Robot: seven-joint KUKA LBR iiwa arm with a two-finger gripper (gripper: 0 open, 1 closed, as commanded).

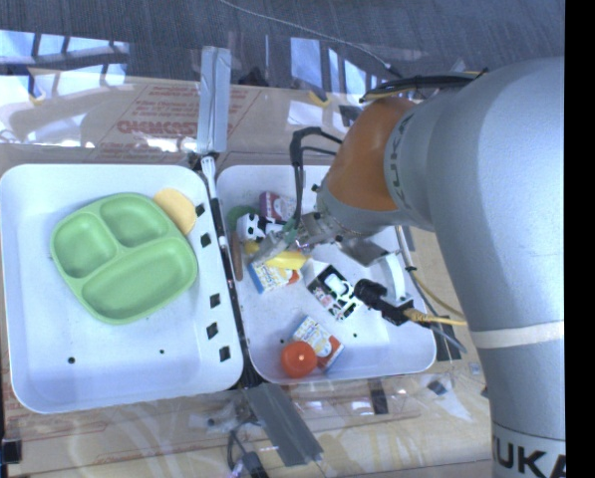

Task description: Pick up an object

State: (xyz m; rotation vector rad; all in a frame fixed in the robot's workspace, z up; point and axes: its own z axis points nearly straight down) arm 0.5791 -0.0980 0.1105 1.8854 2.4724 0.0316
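Gripper (295, 232) is sitting low in the right bin (417, 352), directly over the yellow item (282, 260) in the clutter; whether it's grasping anything, can't tell.

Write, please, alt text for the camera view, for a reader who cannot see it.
A grey robot arm with an orange band reaches from the right into the right bin, its gripper low among small packaged items and an orange ball. The left bin holds a green divided plate with a yellow object at its upper right edge.
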